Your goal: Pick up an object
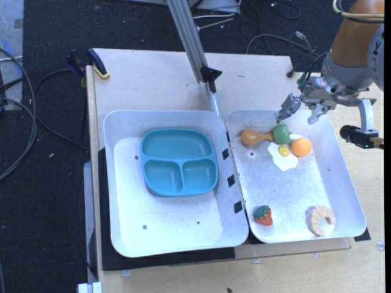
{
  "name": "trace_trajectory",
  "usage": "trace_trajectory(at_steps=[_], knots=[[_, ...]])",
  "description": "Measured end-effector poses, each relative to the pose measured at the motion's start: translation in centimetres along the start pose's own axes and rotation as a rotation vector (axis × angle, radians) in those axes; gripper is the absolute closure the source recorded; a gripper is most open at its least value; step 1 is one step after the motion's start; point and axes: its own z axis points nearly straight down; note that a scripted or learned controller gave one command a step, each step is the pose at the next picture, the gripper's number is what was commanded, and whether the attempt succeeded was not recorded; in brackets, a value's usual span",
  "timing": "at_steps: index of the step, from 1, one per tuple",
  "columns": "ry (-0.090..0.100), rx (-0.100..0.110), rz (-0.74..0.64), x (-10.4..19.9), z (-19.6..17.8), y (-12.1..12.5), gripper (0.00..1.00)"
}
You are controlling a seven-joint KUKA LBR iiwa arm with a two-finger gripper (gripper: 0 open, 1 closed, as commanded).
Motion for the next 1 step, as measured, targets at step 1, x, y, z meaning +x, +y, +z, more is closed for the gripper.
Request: trace_trajectory(at_steps=[1], knots=[[-0.002,-0.014,-0.002,0.04,-0.85,0.26,0.0]])
